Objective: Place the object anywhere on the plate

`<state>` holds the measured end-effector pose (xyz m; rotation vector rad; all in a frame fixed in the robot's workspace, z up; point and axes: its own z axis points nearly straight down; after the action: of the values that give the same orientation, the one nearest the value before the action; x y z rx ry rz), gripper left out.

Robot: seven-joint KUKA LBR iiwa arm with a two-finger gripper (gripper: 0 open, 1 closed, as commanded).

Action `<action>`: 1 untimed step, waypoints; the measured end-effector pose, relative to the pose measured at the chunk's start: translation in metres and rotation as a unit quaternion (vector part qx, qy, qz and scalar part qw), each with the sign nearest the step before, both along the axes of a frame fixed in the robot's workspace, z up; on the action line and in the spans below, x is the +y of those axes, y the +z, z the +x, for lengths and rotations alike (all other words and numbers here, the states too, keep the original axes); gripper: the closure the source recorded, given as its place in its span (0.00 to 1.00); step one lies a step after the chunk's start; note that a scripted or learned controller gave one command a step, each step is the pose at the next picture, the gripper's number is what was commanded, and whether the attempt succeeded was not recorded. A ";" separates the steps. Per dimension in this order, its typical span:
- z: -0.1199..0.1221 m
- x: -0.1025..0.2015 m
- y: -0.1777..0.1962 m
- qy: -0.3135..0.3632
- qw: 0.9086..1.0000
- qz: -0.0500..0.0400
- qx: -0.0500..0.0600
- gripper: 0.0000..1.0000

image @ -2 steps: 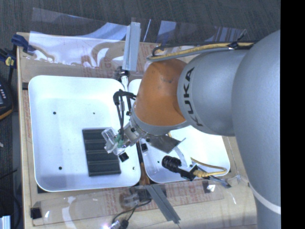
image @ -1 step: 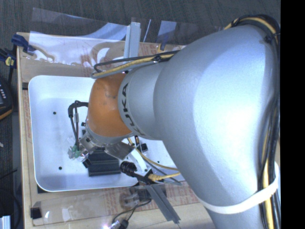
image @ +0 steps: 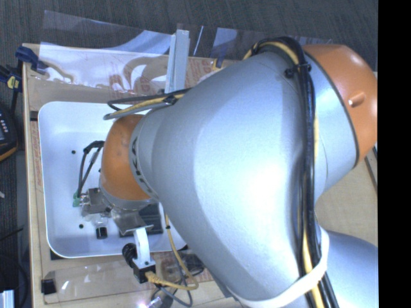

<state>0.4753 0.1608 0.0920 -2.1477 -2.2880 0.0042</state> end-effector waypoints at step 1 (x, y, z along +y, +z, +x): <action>0.020 0.005 0.025 -0.211 0.977 -0.002 0.002 1.00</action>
<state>0.4949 0.1662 0.1169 -2.5820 -1.7820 0.0102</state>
